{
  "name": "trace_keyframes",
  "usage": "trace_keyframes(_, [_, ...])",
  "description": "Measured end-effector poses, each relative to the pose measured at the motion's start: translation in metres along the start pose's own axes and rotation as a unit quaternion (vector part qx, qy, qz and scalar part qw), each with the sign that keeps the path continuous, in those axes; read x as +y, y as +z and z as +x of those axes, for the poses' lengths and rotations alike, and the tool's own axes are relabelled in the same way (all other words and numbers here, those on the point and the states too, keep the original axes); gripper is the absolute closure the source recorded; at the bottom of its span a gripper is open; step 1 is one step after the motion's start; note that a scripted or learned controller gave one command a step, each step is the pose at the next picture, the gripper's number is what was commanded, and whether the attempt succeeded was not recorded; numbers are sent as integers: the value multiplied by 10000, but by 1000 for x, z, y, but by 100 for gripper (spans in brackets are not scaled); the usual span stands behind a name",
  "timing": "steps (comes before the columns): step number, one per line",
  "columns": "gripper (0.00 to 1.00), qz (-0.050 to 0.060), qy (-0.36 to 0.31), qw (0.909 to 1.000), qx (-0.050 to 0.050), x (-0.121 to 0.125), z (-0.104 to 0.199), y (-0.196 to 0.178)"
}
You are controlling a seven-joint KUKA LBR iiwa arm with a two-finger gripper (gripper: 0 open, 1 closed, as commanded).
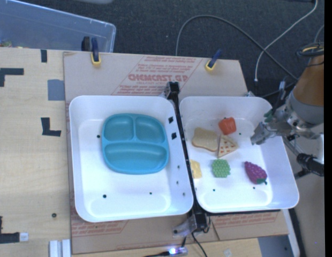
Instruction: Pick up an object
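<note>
The right bin point(281, 194) holds several toy foods. An orange-red pepper point(227, 126) sits near the middle, with a tan bread slice point(204, 139) and a waffle-patterned wedge point(226, 146) just left of it and below it. A yellow piece point(195, 169), a green bumpy piece point(221, 168) and purple grapes point(255, 172) lie toward the front. My gripper point(260, 135) hangs over the bin's right side, to the right of the pepper and above the grapes, with nothing seen in it.
The left bin point(85, 197) bears a blue divided plate point(135, 143). A black divider point(179, 138) runs between the bins. Cables point(209, 20) loop behind the bench, and two clamps point(95, 55) pin the cardboard's far edge.
</note>
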State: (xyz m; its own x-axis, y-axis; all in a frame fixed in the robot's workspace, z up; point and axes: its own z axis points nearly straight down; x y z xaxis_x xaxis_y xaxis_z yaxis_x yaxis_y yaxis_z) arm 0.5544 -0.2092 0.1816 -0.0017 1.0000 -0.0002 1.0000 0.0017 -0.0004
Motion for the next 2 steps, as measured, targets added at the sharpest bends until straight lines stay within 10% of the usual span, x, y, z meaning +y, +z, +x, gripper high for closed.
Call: trace_keyframes(2, [100,1,-6,10000,0,18,-2,-89])
